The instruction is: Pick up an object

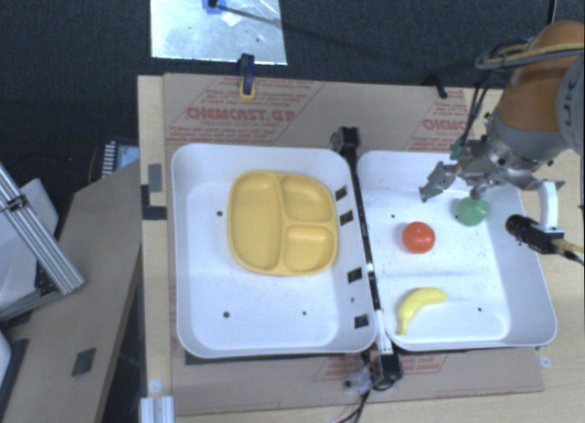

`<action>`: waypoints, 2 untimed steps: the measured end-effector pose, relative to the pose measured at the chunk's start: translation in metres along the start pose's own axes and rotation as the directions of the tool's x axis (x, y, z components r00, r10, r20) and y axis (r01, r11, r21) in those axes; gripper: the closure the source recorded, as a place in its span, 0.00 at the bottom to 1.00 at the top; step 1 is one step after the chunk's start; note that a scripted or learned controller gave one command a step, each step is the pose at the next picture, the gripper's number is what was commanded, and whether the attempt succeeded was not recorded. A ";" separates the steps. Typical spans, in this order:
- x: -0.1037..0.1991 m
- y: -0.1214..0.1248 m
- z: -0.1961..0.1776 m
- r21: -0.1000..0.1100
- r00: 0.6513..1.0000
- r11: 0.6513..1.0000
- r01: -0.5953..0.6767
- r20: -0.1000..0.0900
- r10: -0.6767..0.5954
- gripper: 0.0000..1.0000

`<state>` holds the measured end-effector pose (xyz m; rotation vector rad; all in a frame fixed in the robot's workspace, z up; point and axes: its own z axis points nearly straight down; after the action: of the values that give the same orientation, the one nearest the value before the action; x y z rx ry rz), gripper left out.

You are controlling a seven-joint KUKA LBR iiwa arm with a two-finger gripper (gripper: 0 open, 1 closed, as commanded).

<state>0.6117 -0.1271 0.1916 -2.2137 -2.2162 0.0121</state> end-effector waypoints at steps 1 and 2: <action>0.000 0.002 -0.008 -0.013 1.000 1.000 0.002 0.002 -0.002 0.00; 0.001 0.011 0.050 -0.011 1.000 1.000 0.002 0.001 -0.002 0.00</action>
<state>0.6224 -0.1263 0.1415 -2.2177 -2.2247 0.0008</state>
